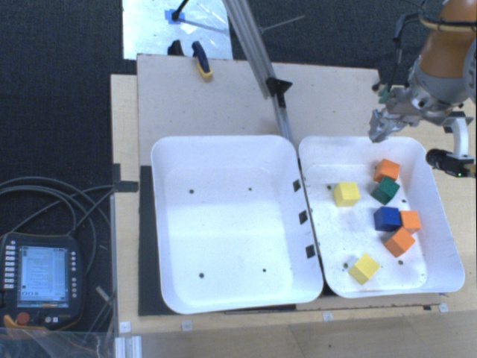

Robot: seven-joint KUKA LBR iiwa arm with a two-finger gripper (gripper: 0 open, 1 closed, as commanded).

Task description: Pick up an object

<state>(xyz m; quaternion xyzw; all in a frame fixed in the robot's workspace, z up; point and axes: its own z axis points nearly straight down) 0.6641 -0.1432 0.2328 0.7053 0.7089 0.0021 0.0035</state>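
Note:
The right bin (325, 171) holds several small blocks. A yellow block (346, 194) lies toward its left, and another yellow block (364, 268) near the front. An orange block (387, 170) touches a green block (385, 191) at the back right. Below them a blue block (387, 218) sits against two orange blocks (411, 220) (399, 242). My gripper (378, 130) hangs above the bin's far rim, behind the orange and green blocks. Nothing is seen between its fingers.
The left bin (223, 222) lies beside the right one. A slanted metal pole (253, 43) crosses behind the bins. A control pendant (41, 278) with cables rests at the lower left. A blue and yellow clamp (201, 58) lies on the board behind.

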